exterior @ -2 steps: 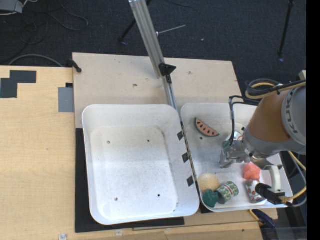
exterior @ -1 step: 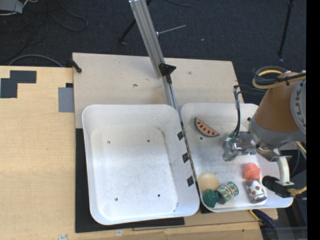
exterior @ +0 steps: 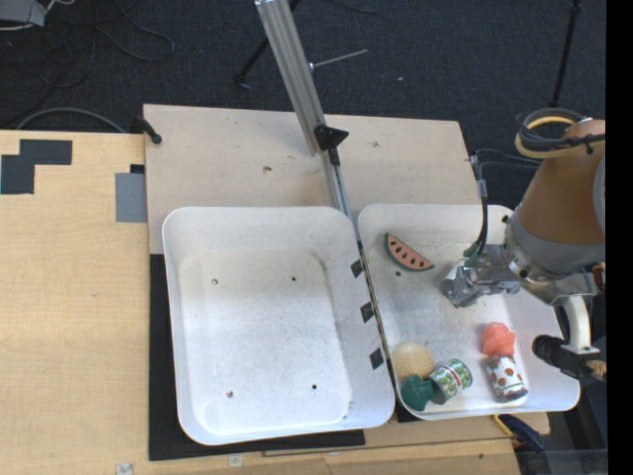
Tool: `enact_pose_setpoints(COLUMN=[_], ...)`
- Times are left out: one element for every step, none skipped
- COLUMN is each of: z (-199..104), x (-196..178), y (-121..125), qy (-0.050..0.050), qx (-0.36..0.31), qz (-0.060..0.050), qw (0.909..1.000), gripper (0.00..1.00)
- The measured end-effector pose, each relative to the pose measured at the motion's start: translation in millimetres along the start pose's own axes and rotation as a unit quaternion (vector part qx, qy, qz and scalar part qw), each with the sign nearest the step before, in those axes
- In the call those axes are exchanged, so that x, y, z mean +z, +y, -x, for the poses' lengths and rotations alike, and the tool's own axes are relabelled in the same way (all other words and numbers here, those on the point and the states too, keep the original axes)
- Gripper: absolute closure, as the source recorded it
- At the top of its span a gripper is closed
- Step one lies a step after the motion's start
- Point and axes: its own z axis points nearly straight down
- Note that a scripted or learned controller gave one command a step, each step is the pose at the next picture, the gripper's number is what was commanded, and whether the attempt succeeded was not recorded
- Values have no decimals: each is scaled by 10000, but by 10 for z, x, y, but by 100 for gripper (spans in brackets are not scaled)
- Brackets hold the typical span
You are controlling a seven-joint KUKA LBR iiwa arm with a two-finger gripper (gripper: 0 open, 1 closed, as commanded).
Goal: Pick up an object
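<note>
My gripper hangs low over the middle of the right bin, reaching in from the right. Nothing shows between its fingers. A watermelon slice toy lies to its upper left. A red-orange lump sits just below and right of it. Along the bin's near edge lie a tan ball, a dark green toy, a small green-labelled can and a strawberry-print can.
The left bin stands beside the right one, with black clips along the shared wall. A slanted aluminium post rises behind the bins. The arm's orange wrist bulks over the right bin's far right side.
</note>
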Motion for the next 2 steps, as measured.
enact_pose_setpoints(z=[-64, -606], x=[-591, -611], y=[-23, 158], qy=[-3, 11], qx=[1, -17], qz=[9, -16], qw=[10000, 10000], gripper=[100, 100])
